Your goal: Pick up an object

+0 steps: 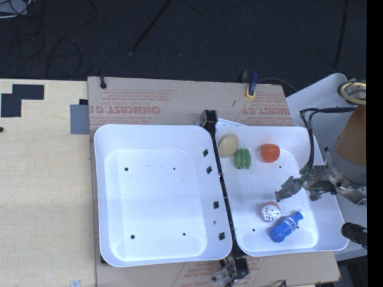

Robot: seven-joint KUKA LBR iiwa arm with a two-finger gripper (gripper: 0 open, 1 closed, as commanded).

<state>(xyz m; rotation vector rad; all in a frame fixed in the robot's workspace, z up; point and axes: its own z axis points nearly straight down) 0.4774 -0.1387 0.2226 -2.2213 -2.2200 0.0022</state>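
So the 2 white bins sat side by side on a sheet of cardboard with red printed lettering, and the left bin had nothing but a few small dark dots on its floor. All the stuff was in the right bin: a pale beige egg-shaped thing up near the top left corner, a green ribbed piece just beside it and slightly lower, maybe touching, and an orange-red rounded object a bit further right along the same upper stretch. Down near the bottom of that bin there was a small white ball with dark speckles, and right next to it, looked like touching, a blue bottle lying on its side at a slant. The arm came in from the right with its orange band showing at the edge, and the gripper hung over the right bin's middle-right area, above and just to the right of the speckled ball, well apart from the 3 items along the top. Its dark fingers pointed left toward the bin's centre, but I honestly couldn't tell how far apart they were, and nothing showed between them. A yellow clamp sat at the cardboard's far edge
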